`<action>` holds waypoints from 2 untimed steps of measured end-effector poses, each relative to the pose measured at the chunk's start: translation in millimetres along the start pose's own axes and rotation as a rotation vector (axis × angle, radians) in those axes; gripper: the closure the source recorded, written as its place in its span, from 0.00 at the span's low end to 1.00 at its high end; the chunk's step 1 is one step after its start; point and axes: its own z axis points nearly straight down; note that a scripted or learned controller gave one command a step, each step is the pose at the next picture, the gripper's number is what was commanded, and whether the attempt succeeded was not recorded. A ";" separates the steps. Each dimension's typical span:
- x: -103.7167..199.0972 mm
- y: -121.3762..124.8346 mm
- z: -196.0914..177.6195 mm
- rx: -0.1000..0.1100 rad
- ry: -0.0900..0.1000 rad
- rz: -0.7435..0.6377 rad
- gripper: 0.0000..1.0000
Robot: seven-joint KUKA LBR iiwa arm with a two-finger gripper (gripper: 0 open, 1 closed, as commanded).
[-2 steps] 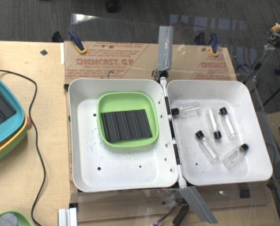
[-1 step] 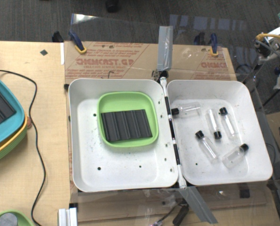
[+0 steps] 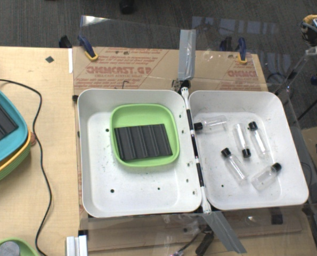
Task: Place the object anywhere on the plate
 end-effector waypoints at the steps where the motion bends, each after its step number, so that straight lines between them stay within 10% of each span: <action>1: -1.0 -1.0 67.5 0.001 -0.001 0.008 0.00; 2: 3.0 -19.5 104.5 0.001 -0.001 0.005 0.00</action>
